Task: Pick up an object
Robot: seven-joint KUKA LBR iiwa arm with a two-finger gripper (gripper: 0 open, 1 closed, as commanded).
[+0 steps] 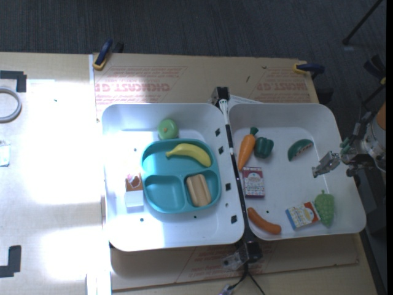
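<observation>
Tool (325, 163) hangs at the right edge of the frame over the right bin (279, 117); I cannot tell how wide it is. It has hold of nothing. Green grapes (325, 207) lie just below it, near a small box (301, 216).

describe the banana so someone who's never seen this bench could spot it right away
Of the two white bins, take the left bin, where a teal divided plate lies. The banana lies in the plate's top compartment, just below a green apple. It is the only curved yellow thing there.
</observation>
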